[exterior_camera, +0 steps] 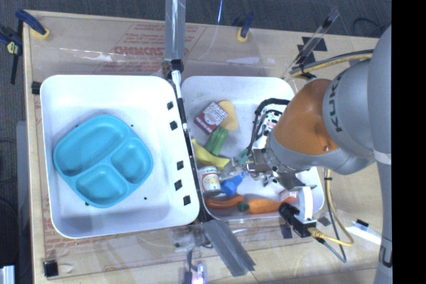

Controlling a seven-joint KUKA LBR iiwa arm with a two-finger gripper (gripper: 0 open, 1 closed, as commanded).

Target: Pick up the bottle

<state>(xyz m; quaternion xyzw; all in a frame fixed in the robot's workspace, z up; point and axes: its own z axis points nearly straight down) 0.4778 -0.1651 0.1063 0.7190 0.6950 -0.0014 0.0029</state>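
End effector (247, 166) low in the right bin (266, 84), amid toy food; grip state: can't tell. Bottle (211, 180) upright just left of it, nr the divider, beside banana (208, 156) & carrot (261, 206). Blue tray (102, 159) in left bin (100, 84).

You cannot see the gripper's (256, 166) fingertips clearly: they sit low among the clutter in the right bin (200, 86), under the arm's orange band (303, 126), too small to read. The arm's grey body (366, 110) runs off the right side and covers that bin's right wall. The small bottle (211, 181) is partly masked by the blue item (229, 186) beside it, and its label is too blurred for you to read. The red packet's (211, 118) print is equally illegible
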